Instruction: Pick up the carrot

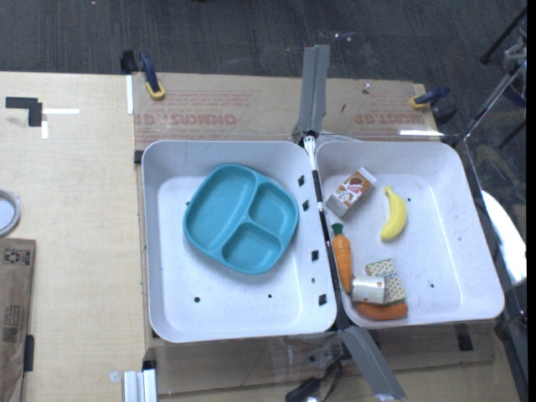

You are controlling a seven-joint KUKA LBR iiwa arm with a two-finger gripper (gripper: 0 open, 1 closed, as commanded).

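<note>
Pincer: whether it is open or shut, and whether it has hold of anything, cannot be told.
Carrot: the orange carrot with a green top (342,260) lies in the right white bin (452,262), along its left wall, green end toward the far side.
Neighbours: a small white cup on its side (368,290) lies just beside the carrot's tip, with a patterned packet (387,275) against it and an orange rounded piece (382,311) near the bin's near edge.
Further off: a small brown-and-white carton (350,192) and a yellow banana (394,214) lie toward the far side.
Left white bin (167,300): holds a teal three-compartment plastic plate (241,218).
</note>
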